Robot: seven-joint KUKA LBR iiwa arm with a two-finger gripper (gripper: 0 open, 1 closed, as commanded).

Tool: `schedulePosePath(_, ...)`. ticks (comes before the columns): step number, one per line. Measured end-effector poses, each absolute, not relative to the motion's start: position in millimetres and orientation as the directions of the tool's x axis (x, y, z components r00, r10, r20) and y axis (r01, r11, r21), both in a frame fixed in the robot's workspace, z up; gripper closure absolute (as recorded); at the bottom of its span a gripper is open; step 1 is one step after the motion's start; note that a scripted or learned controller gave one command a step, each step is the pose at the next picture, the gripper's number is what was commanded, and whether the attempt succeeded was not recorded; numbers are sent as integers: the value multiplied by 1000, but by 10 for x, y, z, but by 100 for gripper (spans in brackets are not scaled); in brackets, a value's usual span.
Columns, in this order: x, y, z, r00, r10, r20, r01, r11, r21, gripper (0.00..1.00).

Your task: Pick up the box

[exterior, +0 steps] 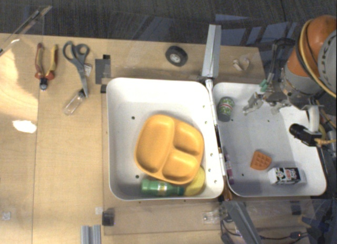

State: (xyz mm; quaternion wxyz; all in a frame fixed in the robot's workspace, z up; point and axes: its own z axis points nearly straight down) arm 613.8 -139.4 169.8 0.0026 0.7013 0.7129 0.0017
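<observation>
White box point(285, 175) lies in the right bin point(239, 132), well below the gripper point(257, 99); the gripper's opening cannot be determined.

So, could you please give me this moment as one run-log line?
task: pick up box | small black-and-white carton box: right white bin, near corner | gripper: over bin's far side | grasp: none seen

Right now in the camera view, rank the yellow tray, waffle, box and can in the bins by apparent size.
1. yellow tray, by far largest
2. box
3. can and waffle: look alike, not ranked.
</observation>
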Motion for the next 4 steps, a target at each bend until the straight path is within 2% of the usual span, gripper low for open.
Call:
schedulePosePath(1, 6114, -974, 947, -210, 978, -2, 978, 210, 6, 0)
schedulePosePath(2, 6714, -1060, 893, -179, 984, -2, 984, 179, 9, 0)
schedulePosePath(3, 6461, -1806, 1579, -118, 993, -3, 993, 118, 7, 0)
schedulePosePath(4, 5844, -2058, 988, -67, 998, -2, 998, 67, 5, 0)
